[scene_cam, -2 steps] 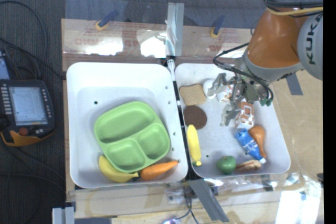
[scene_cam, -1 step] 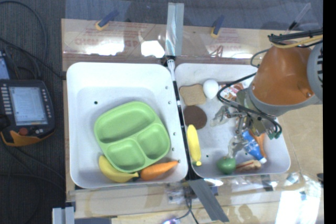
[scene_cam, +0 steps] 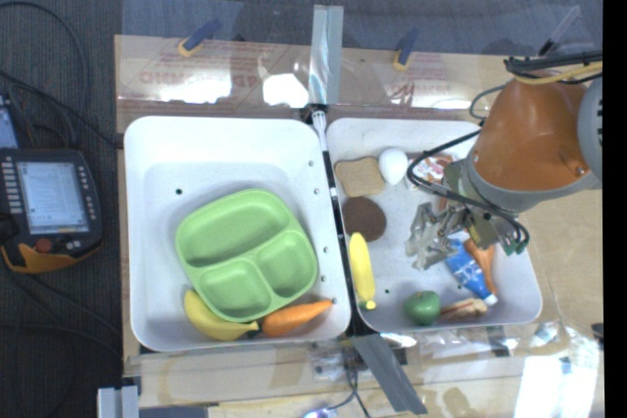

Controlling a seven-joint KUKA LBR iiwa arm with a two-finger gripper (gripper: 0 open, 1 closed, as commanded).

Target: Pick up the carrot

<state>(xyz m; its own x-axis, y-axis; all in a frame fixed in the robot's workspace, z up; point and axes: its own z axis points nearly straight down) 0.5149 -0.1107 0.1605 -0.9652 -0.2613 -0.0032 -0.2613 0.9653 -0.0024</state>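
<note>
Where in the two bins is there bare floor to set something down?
Left bin: bare along its far and left walls, beyond the green plate. Right bin: a small patch between corn and gripper; otherwise crowded.

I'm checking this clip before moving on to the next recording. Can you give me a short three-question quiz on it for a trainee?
1. True or false: the carrot lies in the left bin.
2. Which touches the carrot's left end? A) the banana B) the egg C) the green fruit
3. Fill in: the gripper hangs over the ____ bin.

Key
1. True: it rests by the near wall, against the green plate.
2. A: banana and carrot meet under the plate's near edge.
3. Right: it is across the divider from the carrot.
</note>
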